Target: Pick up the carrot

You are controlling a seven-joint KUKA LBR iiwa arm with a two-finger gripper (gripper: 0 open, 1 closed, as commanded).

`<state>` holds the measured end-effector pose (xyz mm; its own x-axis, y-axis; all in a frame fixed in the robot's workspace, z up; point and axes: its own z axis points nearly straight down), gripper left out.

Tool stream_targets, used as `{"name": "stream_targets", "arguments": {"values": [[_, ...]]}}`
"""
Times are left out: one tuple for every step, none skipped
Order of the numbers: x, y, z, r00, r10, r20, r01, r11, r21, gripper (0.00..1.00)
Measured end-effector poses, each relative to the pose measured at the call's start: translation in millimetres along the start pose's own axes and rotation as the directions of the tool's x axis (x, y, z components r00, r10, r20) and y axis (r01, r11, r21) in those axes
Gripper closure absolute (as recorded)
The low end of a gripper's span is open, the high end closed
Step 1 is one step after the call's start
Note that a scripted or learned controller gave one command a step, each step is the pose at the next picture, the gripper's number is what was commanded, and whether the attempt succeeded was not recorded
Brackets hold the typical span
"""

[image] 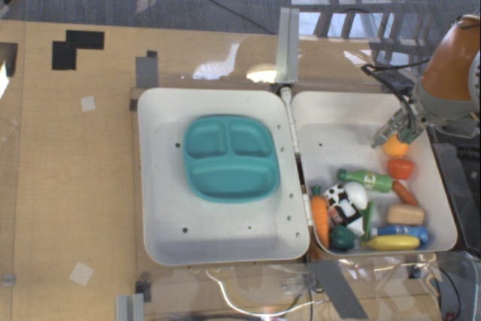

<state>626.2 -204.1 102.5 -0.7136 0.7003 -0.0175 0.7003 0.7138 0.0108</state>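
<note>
The grey KUKA arm with orange band (pixel 451 71) is reaching in over the right shallow white plastic bin (pixel 331 120), wrist near its far right corner. The left white bin (pixel 161 237) is carrying a teal sectioned plastic tray (pixel 229 158). The two-finger gripper (pixel 394 133) is hanging w/ fingers apart, nothing between them, just above a small orange ball (pixel 396 146). The orange tapered toy carrot (pixel 320 219) is lying against the right bin's left wall near the front corner, untouched, well apart from the gripper. Judging by this, the pick isn't started; approach, grasp & lift are all remaining.
</note>
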Motion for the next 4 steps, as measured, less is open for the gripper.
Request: {"name": "stream_targets", "arguments": {"values": [[34.7,70.1,-68.3,0.96,0.28,-0.007,-0.28,0.96,0.005,1.0],[34.0,67.9,-67.1,0.959,0.282,-0.008,-0.282,0.959,0.008,0.0],[2.4,17.0,-40.4,0.998,0.062,-0.01,-0.061,0.998,0.007,0.0],[-7.4,5.5,14.4,0.998,-0.059,-0.008,0.059,0.998,0.004,0.0]]}}
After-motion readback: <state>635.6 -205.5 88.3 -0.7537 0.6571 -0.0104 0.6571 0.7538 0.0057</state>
